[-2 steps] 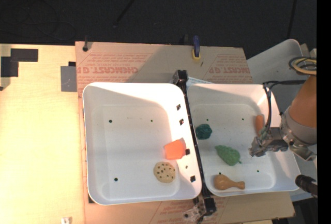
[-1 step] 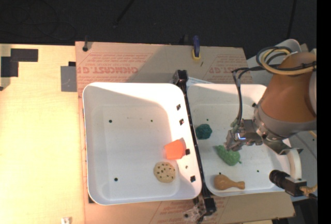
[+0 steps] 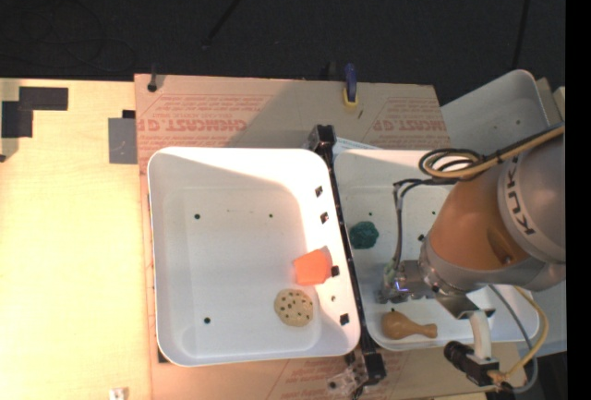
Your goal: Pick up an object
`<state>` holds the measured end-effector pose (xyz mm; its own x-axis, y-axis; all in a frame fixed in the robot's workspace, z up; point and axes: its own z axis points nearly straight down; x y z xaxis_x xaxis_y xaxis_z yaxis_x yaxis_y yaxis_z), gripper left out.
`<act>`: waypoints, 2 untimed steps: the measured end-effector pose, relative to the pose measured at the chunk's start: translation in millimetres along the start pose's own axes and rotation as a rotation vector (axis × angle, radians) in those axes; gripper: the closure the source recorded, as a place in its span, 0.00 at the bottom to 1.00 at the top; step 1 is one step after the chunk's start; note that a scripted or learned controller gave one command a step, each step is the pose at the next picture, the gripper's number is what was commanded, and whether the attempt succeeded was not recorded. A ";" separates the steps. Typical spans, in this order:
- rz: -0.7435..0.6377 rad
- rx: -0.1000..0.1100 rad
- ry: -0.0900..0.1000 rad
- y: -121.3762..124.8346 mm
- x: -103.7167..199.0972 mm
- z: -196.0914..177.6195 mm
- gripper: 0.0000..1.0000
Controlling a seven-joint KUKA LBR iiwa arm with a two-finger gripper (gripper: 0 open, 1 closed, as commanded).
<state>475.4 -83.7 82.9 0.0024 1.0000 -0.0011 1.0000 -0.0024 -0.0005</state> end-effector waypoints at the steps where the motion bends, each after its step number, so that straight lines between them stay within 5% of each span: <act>1: -0.007 -0.013 0.002 50.7 41.5 -131.6 1.00; 2: -0.008 -0.006 0.002 103.1 89.1 -176.9 1.00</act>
<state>578.8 5.4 259.7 -0.0054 1.0000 0.0013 1.0000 0.0054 0.0053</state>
